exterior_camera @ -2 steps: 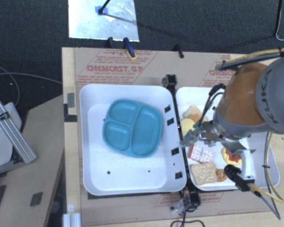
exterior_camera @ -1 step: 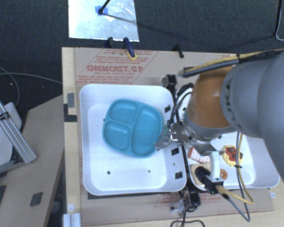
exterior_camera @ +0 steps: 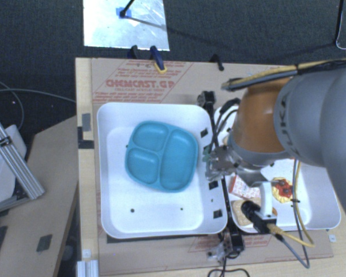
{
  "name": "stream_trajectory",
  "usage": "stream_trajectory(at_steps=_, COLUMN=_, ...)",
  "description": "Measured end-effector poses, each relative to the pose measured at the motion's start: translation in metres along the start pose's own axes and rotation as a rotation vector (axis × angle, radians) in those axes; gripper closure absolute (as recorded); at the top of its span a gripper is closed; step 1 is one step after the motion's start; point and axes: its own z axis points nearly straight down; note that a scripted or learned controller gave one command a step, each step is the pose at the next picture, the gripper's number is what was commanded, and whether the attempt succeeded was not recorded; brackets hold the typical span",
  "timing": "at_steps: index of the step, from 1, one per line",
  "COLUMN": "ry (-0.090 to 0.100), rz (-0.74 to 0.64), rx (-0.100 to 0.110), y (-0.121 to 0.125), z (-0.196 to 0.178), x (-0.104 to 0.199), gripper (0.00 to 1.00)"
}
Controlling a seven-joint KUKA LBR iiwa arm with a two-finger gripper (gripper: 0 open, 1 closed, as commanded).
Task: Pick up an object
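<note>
Arm (exterior_camera: 300,120) over right bin's (exterior_camera: 326,212) packets (exterior_camera: 281,189)

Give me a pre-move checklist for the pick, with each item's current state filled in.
1. Target in sight: ok. A blue divided plate lies in the left bin.
2. Plate lies flat, nothing on top of it: ok.
3. Arm position: not ok for the plate. The arm hangs over the right bin, not the left.
4. Finger state: cannot tell; the arm's body hides the gripper.
5. Contents of the right bin: cannot tell in full. A small red and yellow packet shows beside the arm; the rest is covered.
6. Cables: ok for now. The yellow cable trails over the right bin's near edge.
</note>
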Motion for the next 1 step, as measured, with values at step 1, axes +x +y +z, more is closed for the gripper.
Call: stream_trajectory(at_steps=1, ry=-0.002, rz=0.001, rx=-0.007, y=0.0651, z=-0.0547, x=-0.0137, gripper=1.0)
